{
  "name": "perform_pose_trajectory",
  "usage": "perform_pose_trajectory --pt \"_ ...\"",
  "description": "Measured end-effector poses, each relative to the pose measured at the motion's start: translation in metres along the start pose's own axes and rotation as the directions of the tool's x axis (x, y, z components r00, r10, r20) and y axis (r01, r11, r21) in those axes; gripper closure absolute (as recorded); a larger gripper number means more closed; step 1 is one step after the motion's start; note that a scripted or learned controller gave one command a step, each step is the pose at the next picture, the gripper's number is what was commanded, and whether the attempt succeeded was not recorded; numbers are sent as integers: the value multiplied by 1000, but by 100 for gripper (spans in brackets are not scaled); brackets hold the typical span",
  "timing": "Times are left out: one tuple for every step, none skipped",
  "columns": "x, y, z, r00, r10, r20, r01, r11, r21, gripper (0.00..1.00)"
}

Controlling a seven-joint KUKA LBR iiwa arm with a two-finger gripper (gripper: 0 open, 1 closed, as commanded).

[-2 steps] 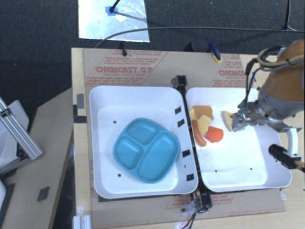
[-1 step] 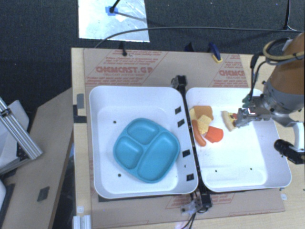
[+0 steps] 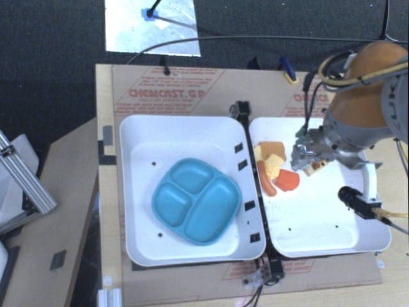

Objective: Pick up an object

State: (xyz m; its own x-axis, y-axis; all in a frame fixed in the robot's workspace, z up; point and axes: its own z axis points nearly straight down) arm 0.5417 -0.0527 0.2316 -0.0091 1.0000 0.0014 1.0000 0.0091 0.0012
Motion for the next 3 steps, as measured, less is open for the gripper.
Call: perform_pose_trajectory --pt "51 1 8 1000 -1 0 1 1000 0 100" --pt "104 9 -3 1000 -2 -1 2 1000 -1 100" --pt "153 18 -6 1000 -1 -1 1 1000 -2 100"
